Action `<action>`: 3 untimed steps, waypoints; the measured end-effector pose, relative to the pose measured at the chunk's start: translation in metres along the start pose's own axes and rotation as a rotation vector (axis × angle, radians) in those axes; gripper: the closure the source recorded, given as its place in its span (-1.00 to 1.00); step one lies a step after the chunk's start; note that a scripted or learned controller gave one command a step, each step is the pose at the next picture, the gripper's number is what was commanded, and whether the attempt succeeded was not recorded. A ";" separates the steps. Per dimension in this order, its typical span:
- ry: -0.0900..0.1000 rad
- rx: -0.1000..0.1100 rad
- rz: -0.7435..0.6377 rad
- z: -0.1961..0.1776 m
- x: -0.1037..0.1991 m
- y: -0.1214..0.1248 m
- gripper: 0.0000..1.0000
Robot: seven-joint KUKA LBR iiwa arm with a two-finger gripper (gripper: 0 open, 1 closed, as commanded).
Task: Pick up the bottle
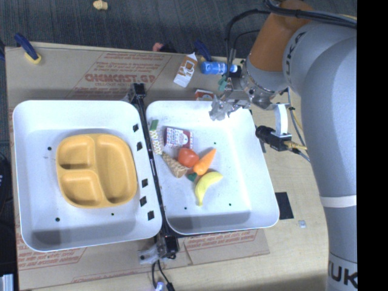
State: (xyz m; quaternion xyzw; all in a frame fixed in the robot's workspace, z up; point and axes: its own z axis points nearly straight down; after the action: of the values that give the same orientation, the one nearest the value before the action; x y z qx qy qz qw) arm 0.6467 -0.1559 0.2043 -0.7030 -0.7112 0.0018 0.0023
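Arm over the right bin's far edge, bottle not clearly made out.

The grey arm's two-finger gripper (219, 109) hangs above the far rim of the right white bin (257, 180); I cannot tell its state. A red-and-white carton (178, 137), red tomato (187, 157), orange carrot (205, 160) and yellow banana (206, 183) lie clustered together there. A yellow divided plate (96, 169) sits in the left white bin (30, 162).

Behind the left bin (24, 120) I read "CHEMCAST GP" in red on the cardboard sheet (115, 71). Far right of that bin, my arm (339, 162) bears "KU" near its base. Other print is too small to read.
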 end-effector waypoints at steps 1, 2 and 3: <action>-0.001 -0.001 -0.020 0.079 0.043 -0.053 1.00; 0.000 -0.002 -0.094 0.013 0.077 -0.126 1.00; -0.002 -0.004 -0.136 -0.036 -0.018 -0.170 1.00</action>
State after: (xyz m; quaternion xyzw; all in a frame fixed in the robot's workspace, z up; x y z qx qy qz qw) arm 0.4773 -0.1761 0.2413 -0.6529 -0.7574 0.0009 0.0004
